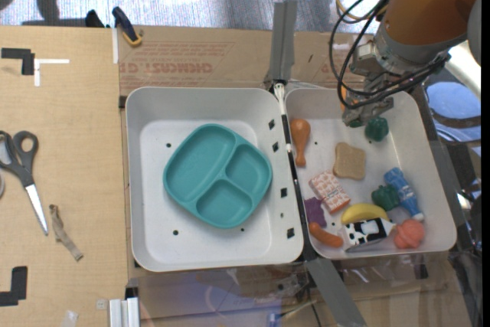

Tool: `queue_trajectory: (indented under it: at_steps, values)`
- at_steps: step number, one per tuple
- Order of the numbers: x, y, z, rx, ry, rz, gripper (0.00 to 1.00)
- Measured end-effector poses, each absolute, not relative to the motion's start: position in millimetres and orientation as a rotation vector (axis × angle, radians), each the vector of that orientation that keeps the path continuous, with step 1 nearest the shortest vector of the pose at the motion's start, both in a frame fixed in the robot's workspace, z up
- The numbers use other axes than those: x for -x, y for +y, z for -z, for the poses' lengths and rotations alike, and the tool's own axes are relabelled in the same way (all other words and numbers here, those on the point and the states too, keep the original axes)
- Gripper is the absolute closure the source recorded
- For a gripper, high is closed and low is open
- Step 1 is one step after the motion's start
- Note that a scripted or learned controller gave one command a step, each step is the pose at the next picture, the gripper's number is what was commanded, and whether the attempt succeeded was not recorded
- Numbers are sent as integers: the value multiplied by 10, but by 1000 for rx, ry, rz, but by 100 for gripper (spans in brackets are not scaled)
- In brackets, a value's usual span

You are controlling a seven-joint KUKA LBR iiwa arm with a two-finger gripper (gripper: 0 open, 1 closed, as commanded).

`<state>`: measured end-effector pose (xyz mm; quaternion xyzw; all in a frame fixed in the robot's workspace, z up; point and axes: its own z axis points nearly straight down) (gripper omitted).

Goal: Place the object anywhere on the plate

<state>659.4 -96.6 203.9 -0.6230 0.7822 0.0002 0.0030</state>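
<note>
Camera view: gripper above right bin

The teal plate lies bare, open from above. In the right bin, toys crowd from 5 to 8 o'clock; its centre is free.

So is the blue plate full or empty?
Empty. The teal plate in the left bin shows three bare compartments; the toys sit in the right bin.
</note>
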Motion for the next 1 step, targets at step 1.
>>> queue_trajectory:
  at_steps: [1]
  values:
    - [-6599,-234,-2572,2196,2238,-1,100]
